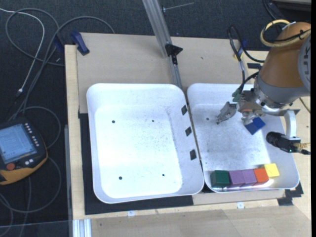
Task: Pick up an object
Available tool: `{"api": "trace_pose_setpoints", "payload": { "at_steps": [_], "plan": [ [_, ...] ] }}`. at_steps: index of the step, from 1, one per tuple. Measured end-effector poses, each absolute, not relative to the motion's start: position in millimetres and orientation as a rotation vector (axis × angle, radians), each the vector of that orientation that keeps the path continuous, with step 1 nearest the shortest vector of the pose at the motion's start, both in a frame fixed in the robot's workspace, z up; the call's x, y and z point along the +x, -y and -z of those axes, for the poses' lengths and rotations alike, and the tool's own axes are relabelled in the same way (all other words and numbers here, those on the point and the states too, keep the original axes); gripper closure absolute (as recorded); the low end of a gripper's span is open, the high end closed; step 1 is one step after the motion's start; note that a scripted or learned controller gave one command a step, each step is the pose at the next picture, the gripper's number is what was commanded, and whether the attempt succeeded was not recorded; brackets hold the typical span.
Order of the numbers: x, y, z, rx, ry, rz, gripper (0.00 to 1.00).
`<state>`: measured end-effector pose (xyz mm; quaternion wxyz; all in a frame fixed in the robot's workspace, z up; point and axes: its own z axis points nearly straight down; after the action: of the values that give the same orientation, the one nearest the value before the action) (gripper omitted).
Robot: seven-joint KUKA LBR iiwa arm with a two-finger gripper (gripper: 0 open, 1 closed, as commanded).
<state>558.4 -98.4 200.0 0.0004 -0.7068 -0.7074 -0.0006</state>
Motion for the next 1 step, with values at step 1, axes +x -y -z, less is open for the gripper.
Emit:
{"api": "trace_pose_setpoints", "payload": {
  "at_steps": [1],
  "plan": [
    [551.3, 159.3, -253.7, -2.232, 2.222, 0.003, 0.0]
  ]
}}
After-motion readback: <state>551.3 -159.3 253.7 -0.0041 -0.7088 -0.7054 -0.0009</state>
